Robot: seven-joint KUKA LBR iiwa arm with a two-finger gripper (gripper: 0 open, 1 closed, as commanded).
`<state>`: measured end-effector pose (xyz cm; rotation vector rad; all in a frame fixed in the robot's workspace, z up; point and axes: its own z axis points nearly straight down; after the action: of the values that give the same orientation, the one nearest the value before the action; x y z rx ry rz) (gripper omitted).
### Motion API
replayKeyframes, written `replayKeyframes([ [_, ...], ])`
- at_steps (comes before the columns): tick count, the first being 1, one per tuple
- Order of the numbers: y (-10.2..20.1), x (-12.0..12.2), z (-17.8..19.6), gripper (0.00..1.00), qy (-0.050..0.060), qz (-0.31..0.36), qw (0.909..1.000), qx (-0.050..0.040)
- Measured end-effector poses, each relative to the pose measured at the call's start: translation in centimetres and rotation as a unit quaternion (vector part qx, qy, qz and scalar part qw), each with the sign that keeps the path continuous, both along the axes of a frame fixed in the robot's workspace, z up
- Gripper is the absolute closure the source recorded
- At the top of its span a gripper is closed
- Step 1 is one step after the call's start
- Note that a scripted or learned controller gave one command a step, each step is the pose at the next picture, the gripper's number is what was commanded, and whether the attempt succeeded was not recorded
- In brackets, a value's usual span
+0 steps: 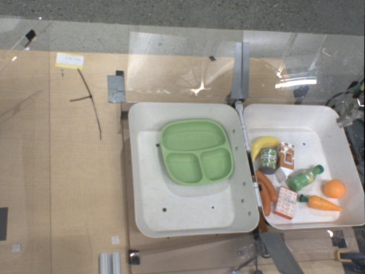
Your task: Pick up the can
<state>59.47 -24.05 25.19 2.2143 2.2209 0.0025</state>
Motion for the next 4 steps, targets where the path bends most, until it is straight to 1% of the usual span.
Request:
replayKeyframes([
  [1,8.8,-1.3,-9.7,0.00,0.001,-0.054,0.9985,0.0014],
  [2,5.5,-4.6,-6.8,0.00,0.000,-0.337,0.9414,0.0019],
  [3,10.6,-4.7,-13.5,0.00,-0.011,-0.316,0.9487,0.0017],
  [4,12.1,3.5,-16.0,0.00,0.000,-0.458,0.8887,0.0025],
])
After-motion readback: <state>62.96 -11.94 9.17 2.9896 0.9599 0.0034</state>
